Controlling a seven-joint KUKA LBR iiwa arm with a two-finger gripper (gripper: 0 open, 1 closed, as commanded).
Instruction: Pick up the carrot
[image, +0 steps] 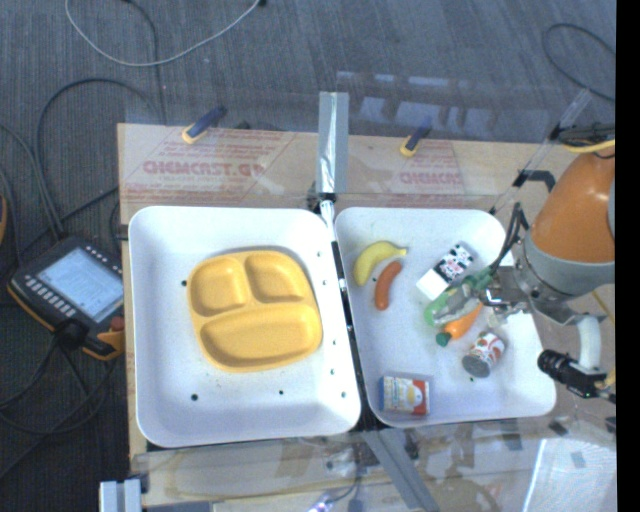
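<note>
Fingers' state unclear; gripper (462, 302) over small orange carrot (460, 325) in right white bin (520, 405); avoid can (484, 354) just right.

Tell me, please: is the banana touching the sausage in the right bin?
Cannot tell. In the camera view, the banana lies just above the sausage; their edges meet or nearly meet, with no plain gap or contact visible.

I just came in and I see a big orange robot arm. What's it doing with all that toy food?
The arm's gripper is down in the right bin, right at the little carrot, which lies on the bin floor. It's trying to pick the carrot up. Around it lie a banana, a sausage, a small can and a box. The left bin holds a yellow divided tray.
</note>
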